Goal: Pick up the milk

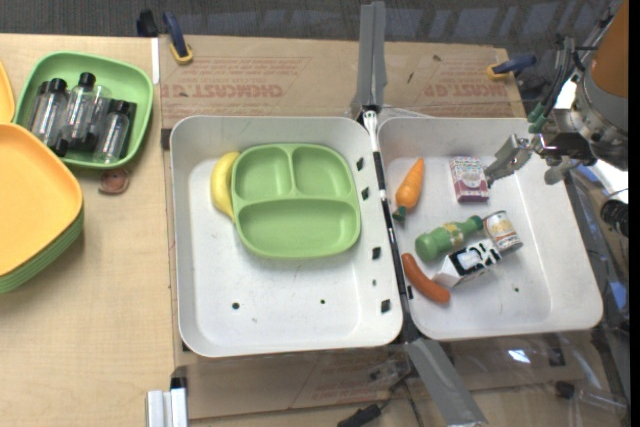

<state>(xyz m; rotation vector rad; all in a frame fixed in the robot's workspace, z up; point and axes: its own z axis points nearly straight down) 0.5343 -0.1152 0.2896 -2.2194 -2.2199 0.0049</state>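
The jaws (528,158) are hovering spread and holding nothing, just beside the milk (467,179) (right bin (570,305)).

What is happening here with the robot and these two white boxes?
The grey robot arm reaches in from the right, and its hand hovers over the right bin, just right of the small milk carton. The carton lies on the bin floor, not gripped. Near it lie a carrot, a green bottle, a can and a sausage. The left bin holds a green divided plate.
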